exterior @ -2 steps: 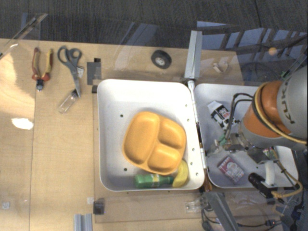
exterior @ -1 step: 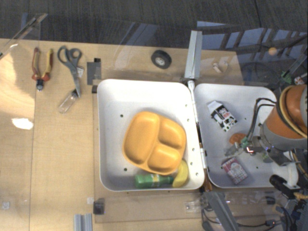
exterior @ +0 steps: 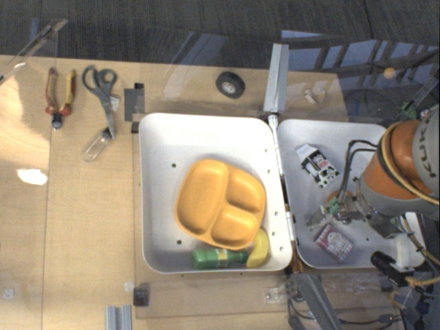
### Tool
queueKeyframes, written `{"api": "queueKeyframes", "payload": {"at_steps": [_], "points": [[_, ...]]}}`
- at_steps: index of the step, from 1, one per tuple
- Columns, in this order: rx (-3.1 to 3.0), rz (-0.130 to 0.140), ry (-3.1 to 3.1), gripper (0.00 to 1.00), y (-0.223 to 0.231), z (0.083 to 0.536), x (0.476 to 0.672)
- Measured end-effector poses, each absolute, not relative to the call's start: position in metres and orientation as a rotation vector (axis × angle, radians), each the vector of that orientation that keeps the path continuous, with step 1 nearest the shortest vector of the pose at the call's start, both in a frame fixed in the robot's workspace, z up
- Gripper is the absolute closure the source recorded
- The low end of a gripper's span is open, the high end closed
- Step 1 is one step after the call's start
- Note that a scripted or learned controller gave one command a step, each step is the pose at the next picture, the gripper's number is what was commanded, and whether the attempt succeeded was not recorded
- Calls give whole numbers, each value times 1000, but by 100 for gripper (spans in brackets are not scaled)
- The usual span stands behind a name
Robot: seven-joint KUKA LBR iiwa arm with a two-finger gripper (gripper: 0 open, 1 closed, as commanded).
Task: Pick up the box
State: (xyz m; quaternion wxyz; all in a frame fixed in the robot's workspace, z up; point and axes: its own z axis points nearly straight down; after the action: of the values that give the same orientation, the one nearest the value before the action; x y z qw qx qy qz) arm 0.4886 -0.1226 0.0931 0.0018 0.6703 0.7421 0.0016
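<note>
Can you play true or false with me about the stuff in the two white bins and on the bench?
1. The big yellow tray sits in the left bin. True.
2. The scissors are inside the right bin. False: they lie on the wooden bench, left of both bins.
3. A green bottle lies along the near edge of the left bin, partly under the yellow tray. True.
4. The small pink box is in the left bin. False: it lies in the right bin, close to the robot's hand.
5. The roll of black tape is on top of the yellow tray. False: it rests on the bench behind the bins.
</note>
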Motion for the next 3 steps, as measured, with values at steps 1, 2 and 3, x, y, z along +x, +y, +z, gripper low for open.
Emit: {"api": "queueKeyframes", "payload": {"at_steps": [1, 2, 3], "points": [[1883, 5, 2507, 0, -114, 131, 489], [2143, 10, 2282, 0, -91, 89, 490], [2130, 19, 2278, 100, -92, 102, 495]]}}
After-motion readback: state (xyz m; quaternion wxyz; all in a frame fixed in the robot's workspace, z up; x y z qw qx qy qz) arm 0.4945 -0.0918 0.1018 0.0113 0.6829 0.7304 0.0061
